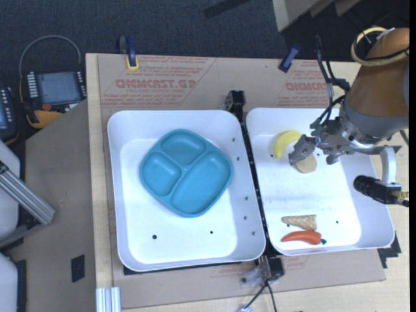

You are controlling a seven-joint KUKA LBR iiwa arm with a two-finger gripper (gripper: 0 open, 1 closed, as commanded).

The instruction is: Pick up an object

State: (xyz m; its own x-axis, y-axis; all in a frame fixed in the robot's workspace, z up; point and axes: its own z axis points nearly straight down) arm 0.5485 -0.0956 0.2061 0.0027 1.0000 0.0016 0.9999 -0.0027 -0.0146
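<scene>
Your gripper [305, 156], its grip impossible to tell, hovers at the tan object [307, 165] beside the lemon [285, 142]; next, a clean lift

Place: a robotics lab
Signs: a teach pendant [57, 86] on dark carpet [162, 12]; a clamped board table [195, 77] bearing two white bins [123, 194]; a KUKA arm [380, 83]

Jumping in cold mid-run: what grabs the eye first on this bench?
The big sky-blue three-compartment plastic plate sits alone in the left white bin. In the right white bin, the grey arm's gripper hangs beside a round yellow lemon-like object, above a small tan piece.
</scene>
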